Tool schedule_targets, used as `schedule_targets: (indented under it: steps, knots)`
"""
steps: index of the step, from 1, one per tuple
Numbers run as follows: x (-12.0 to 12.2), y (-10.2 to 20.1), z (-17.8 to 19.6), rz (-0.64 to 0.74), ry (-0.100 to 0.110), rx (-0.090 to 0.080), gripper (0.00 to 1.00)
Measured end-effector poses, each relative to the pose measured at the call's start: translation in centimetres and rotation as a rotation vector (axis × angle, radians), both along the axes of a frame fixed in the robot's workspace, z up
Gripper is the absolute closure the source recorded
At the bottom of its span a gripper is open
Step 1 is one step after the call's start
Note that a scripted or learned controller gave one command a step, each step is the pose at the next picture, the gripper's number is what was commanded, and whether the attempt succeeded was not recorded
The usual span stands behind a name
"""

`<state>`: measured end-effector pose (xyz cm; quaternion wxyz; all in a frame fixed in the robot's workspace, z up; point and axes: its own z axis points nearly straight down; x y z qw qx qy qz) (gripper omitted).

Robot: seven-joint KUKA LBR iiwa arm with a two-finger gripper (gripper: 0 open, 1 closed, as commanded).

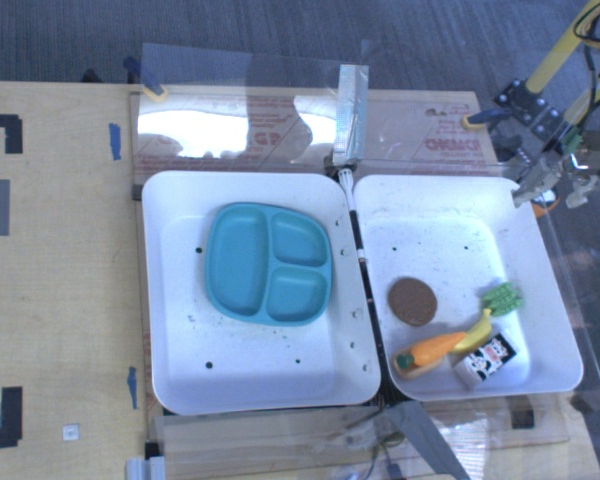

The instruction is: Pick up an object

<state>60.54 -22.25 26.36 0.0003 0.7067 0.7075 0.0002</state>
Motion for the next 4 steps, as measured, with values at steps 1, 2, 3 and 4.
schedule_targets:
  steps: [1, 2, 3, 4]
  knots:
    - [-1.6, 9.6, -12.6, 0.164, 0.007, 0.003, 0.00]
    - [-0.9, 9.4, -17.6, 0.119, -0.006, -0.001, 0.00]
    - [-7.6, 12.2, -17.5, 0.164, -0.005, 0.000, 0.00]
    - [-12.4, 7.7, -17.5, 0.205, -0.006, -0.004, 0.00]
